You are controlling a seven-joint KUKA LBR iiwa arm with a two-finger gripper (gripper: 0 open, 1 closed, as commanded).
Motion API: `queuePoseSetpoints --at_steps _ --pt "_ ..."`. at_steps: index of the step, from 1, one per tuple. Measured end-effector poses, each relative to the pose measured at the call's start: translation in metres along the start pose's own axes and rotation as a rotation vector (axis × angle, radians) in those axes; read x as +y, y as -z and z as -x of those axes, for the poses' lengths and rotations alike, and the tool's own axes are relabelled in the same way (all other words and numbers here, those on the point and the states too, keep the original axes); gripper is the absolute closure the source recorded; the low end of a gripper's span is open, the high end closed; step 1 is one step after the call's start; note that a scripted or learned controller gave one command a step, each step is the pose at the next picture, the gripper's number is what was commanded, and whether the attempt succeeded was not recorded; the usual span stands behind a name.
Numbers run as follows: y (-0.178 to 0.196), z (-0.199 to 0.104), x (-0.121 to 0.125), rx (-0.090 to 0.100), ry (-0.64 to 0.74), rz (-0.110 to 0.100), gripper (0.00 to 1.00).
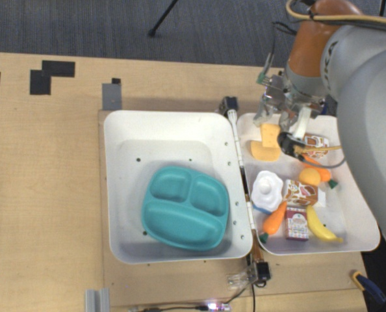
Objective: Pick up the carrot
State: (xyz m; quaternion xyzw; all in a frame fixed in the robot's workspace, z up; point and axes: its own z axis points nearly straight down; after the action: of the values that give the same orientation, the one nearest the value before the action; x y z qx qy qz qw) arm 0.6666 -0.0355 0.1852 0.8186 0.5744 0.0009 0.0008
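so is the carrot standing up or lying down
Lying down. The carrot rests flat on the right bin's floor, angled between the white bottle and a small carton.

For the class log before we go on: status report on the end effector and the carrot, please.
End effector up at the right bin's far end, over the yellow cheese wedge. Carrot lying free near the front, between white bottle and small carton.

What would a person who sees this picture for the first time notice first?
The teal divided tray stands out most, lying alone in the left bin. Next comes the big grey arm with its orange band, reaching in from the right over the far end of the right bin. That bin is crowded with small food items, among them the carrot and a banana.
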Motion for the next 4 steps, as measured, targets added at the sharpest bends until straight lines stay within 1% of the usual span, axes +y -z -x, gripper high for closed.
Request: queuePoseSetpoints --at_steps 1,2,3,4 --pt "0.0 0.0 0.0 0.0 0.0 0.0 0.0" --pt "0.0 0.038 -0.028 0.0 0.263 -0.002 0.0" --pt "-0.1 0.072 -0.044 0.0 0.185 0.0 0.0" --pt "-0.088 0.071 -0.042 0.002 0.187 0.004 1.0"
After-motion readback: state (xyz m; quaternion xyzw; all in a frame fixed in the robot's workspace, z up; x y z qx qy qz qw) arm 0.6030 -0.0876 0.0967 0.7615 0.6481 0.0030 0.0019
